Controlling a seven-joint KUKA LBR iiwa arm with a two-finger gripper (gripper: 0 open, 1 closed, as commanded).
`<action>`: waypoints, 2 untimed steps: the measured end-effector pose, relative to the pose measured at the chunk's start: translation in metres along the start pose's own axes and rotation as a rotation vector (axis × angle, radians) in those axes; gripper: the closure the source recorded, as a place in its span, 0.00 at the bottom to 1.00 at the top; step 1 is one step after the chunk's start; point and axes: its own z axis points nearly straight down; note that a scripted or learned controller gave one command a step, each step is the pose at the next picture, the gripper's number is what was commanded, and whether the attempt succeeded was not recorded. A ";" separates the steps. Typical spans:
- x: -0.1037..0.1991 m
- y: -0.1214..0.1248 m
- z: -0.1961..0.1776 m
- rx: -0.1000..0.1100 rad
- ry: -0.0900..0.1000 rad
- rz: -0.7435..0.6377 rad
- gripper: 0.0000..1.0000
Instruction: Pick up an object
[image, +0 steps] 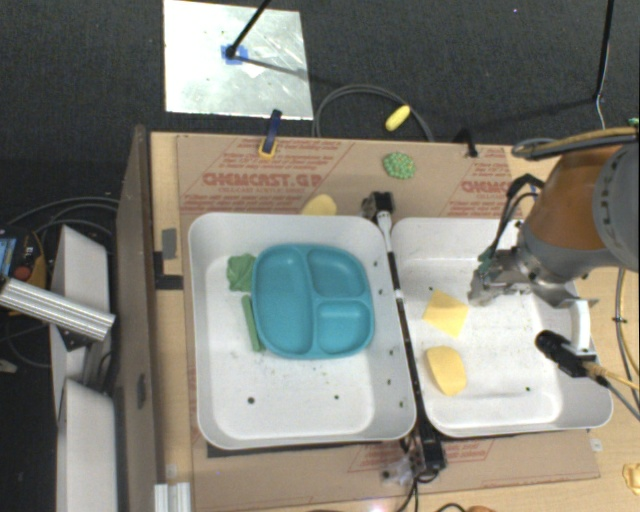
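Left of tool (487, 287), yellow wedge (446, 314).

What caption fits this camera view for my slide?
The arm's tool hovers over the right bin near two yellow pieces; a blue divided plate fills the left bin.

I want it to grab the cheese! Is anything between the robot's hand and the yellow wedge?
No. In the camera view, just bare white bin floor lies between the gripper and the yellow wedge.

A divided tray (312, 302) is lying in the left bin (225, 400). To the tray's right, two food pieces (447, 313) (448, 370) are sitting in the right bin (520, 405), one nearer the camera.
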 end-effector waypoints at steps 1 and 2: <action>0.000 0.000 0.000 0.001 0.000 0.000 0.00; 0.025 -0.034 0.055 0.018 0.002 0.001 0.00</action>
